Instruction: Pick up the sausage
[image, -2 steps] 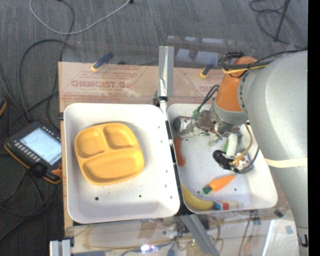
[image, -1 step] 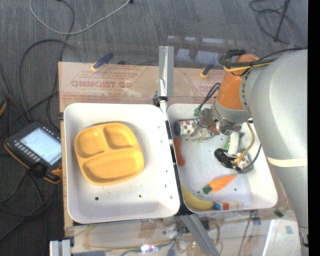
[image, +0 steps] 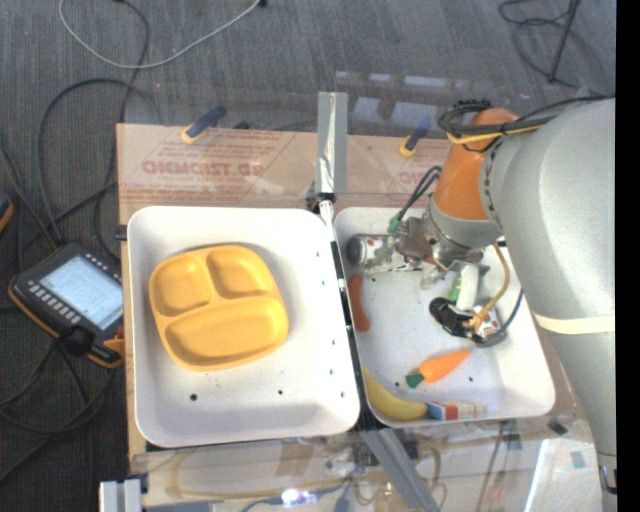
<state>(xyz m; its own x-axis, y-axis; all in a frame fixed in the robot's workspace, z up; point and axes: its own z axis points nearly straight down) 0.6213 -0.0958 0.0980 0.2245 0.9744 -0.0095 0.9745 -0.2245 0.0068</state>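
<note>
Grey carpet strewn with cables, under a bench topped by a brown board (image: 230, 170). Carries two white bins side by side.

Sausage (image: 357, 303) as the reference: reddish-brown, lying lengthwise on the floor of the right bin (image: 400, 330), close along the wall shared with the left bin (image: 145, 400). Not lifted, nothing touching it.

Just above the sausage in the view, near the bin's far corner: gripper (image: 366, 250), a silvery head at the end of the arm (image: 560, 230), which reaches in from the sausage's right. Opening: cannot tell from this angle. Carries nothing visible.

Right of the sausage and nearer the camera: carrot (image: 443, 366). Below the sausage, against the near wall: banana (image: 392, 402). Left of the sausage, across the wall: yellow plate (image: 218, 305).

Step in hand, by judgement: approach, with the grasp not yet made. Next move likely calls for a short shift toward the sausage's middle, then a descent with the closing line set across its narrow width. Leaves little room on the wall side, so risks a scrape on the wall or a pinch at the tip alone, which could let the sausage roll away.
</note>
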